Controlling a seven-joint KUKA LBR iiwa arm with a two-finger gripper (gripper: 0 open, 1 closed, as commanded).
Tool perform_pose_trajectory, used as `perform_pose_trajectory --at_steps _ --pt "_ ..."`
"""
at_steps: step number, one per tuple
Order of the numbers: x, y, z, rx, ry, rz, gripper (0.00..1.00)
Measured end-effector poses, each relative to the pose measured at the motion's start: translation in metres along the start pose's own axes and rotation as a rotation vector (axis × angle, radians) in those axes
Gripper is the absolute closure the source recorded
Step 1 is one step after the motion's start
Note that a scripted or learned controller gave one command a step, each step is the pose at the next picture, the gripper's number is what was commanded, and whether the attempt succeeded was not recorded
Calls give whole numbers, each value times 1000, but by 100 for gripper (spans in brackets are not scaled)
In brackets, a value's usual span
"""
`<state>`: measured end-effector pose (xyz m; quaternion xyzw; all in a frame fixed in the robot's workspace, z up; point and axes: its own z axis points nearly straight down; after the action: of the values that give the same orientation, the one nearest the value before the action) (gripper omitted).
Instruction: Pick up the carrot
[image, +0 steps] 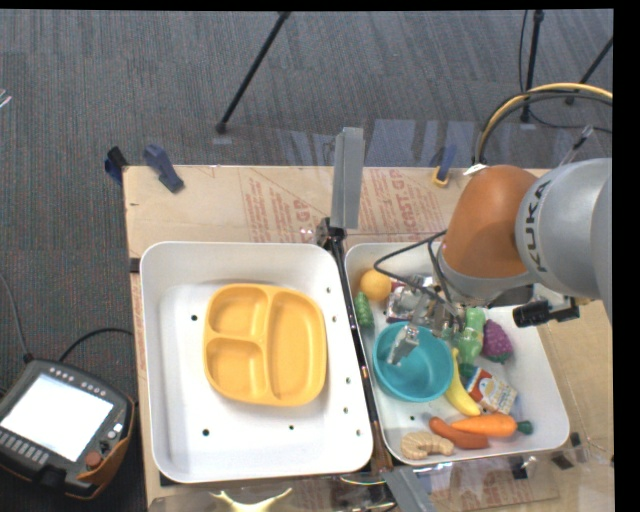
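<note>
- Left bin (160, 300): just the yellow divided tray (266, 343), not in play.
- Right bin (553, 400): gripper (408, 342) sits over the teal bowl (413, 368); can't tell how the jaws stand.
- Carrot (484, 426) lies at the near edge, well apart from the gripper.
- Risk: banana (462, 388) and cookie (428, 444) crowd it, so an off-target descent could grab a neighbour.

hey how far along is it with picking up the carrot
Done: the arm has reached into the right bin. In hand: nothing visible; the claw hangs over the teal bowl. Left: the whole pick. The carrot lies near the bin's front edge, beside the banana, apart from the claw.
</note>
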<state>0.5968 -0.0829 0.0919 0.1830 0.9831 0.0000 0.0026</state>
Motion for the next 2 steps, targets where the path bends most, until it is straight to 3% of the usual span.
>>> perform_pose_trajectory --at_steps 1,2 --pt "42 -16 2 0 0 75 0" --pt "117 21 -101 -4 -4 17 0"
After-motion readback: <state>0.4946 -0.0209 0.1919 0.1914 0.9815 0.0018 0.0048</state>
